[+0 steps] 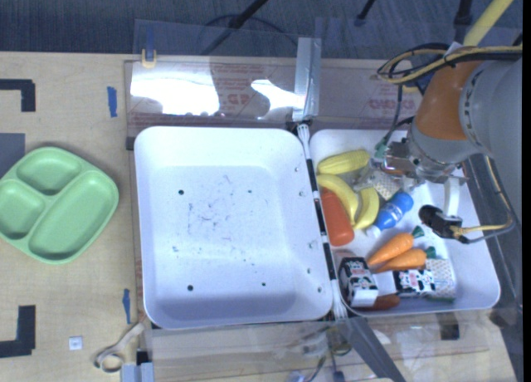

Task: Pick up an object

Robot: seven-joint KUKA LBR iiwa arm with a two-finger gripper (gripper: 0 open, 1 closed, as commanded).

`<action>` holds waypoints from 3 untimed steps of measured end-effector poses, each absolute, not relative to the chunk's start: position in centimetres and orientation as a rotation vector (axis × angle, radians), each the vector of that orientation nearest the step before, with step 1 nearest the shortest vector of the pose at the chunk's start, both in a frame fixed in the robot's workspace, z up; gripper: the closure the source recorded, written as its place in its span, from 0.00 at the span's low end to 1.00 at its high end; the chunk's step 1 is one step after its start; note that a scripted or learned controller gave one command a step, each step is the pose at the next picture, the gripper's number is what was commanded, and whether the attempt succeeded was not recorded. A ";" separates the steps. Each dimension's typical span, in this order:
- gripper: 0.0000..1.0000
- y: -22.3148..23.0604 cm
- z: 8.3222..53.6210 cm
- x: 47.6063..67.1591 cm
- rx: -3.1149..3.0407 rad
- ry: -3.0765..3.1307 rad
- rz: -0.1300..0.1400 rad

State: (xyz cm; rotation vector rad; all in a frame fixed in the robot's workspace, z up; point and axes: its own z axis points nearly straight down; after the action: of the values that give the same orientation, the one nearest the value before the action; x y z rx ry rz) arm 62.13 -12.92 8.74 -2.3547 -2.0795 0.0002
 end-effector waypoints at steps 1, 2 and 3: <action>1.00 -12.8 9.5 62.1 -2.351 -2.081 0.004; 1.00 -12.7 8.7 61.7 -2.517 -1.881 -0.005; 1.00 -8.3 18.3 66.7 -2.460 -1.953 0.003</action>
State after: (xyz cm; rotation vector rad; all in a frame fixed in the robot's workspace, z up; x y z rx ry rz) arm 66.73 -8.28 18.30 -2.4597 -1.9525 0.0033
